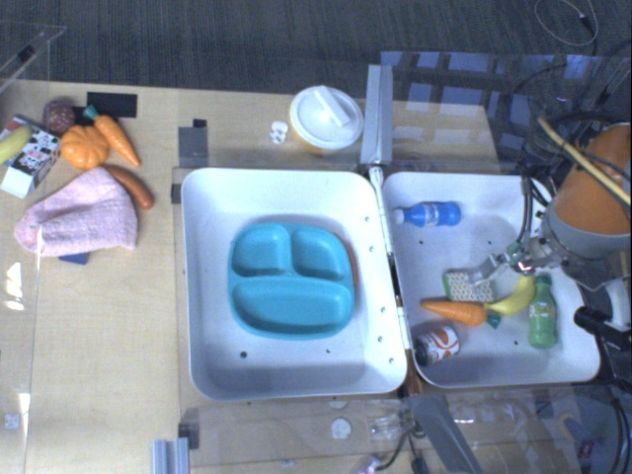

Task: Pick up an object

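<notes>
I reach in over the tabletop (99, 363), which carries 2 white bins. The left bin (207, 363) holds a blue divided plate (292, 278). The right bin (494, 363) holds the things I may pick: a blue bottle (429, 213), a carrot (454, 311), a green bottle (541, 324), a banana (515, 298), a checkered sponge (463, 285) and a small ball (440, 343). I judge I am in the approach step. My hand (494, 268) is low, just above the sponge and near the banana; if it is released or clenched I cannot tell. Next I must settle on 1 thing and close around it.
</notes>
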`<state>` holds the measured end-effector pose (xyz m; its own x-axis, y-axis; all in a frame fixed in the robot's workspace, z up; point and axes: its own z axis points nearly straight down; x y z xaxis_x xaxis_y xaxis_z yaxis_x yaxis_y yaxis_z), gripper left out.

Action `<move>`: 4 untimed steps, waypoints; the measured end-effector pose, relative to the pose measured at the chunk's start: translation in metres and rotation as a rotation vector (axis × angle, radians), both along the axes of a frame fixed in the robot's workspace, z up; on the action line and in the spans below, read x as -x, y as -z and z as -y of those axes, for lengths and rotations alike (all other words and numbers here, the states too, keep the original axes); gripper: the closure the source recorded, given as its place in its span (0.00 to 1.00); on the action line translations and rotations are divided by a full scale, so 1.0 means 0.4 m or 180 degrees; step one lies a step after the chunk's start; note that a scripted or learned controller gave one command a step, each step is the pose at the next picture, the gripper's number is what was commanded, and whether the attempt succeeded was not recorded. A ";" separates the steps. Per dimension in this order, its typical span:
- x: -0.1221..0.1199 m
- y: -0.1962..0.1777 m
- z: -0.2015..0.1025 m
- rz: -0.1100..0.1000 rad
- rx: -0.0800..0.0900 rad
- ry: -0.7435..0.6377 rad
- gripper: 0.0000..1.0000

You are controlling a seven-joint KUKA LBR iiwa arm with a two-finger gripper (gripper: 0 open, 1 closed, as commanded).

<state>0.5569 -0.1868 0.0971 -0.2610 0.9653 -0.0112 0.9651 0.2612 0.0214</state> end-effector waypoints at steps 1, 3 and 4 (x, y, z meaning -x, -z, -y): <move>0.090 -0.002 0.045 0.0032 0.0015 -0.0417 0.00; -0.239 0.020 -0.114 -0.0059 -0.0005 -0.0731 0.00; -0.269 0.024 -0.172 -0.0121 0.0044 -0.0973 0.00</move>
